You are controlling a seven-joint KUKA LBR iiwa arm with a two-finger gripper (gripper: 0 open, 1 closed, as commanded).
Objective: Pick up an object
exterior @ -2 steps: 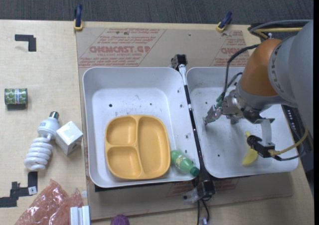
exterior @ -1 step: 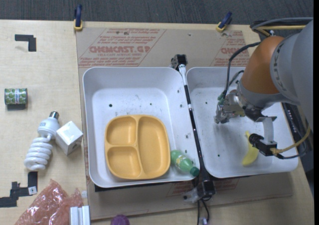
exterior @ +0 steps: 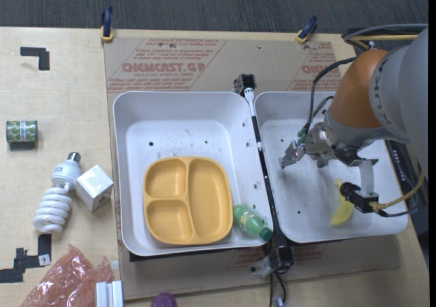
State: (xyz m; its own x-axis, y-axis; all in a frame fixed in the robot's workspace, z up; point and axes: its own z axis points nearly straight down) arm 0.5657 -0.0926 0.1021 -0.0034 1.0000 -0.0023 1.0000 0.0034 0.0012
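My gripper (exterior: 293, 149) hangs over the middle of the right bin (exterior: 286, 115), open, with nothing between its fingers. A yellow banana-shaped object (exterior: 342, 212) lies at the bin's near right, below and to the right of the gripper and partly behind a black cable fitting (exterior: 355, 195). In the left bin (exterior: 129, 122) a yellow divided plate (exterior: 187, 200) lies flat. A green bottle (exterior: 250, 221) rests in that bin's near right corner against the divider.
The grey arm with its orange band (exterior: 361, 91) covers the right bin's far right side. On the bench to the left lie a spiral light bulb (exterior: 56, 197), a white cube (exterior: 95, 186), a green can (exterior: 21, 133) and a red mesh bag (exterior: 65, 278).
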